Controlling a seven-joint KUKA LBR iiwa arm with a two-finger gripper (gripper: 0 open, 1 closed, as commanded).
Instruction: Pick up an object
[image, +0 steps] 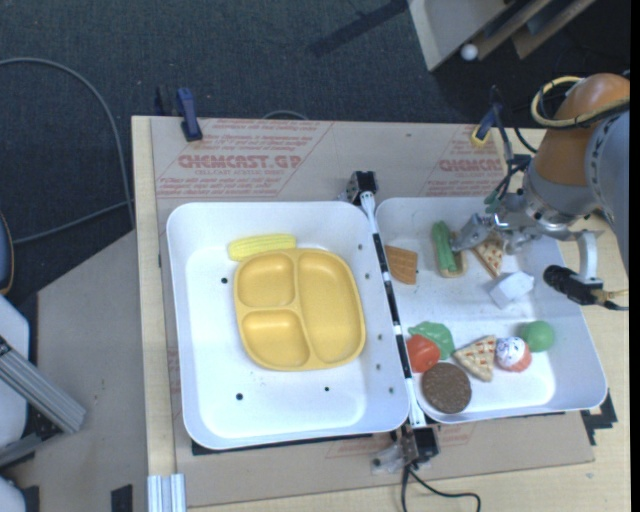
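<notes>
The right bin holds several toy foods. At its back lie a green pickle-like piece, a tan toast piece and a brown waffle-like wedge. A white cube sits mid-bin. Along the front are a green ball, a red-and-white ball, a pizza slice, a red tomato with green leaves and a brown round patty. My gripper is low at the back of this bin, right over the wedge and beside the green piece.
The left bin carries a yellow divided plate with a corn cob behind it. A black part of the arm hangs over the right bin's right side. Blue clamps stand on the board's back edge.
</notes>
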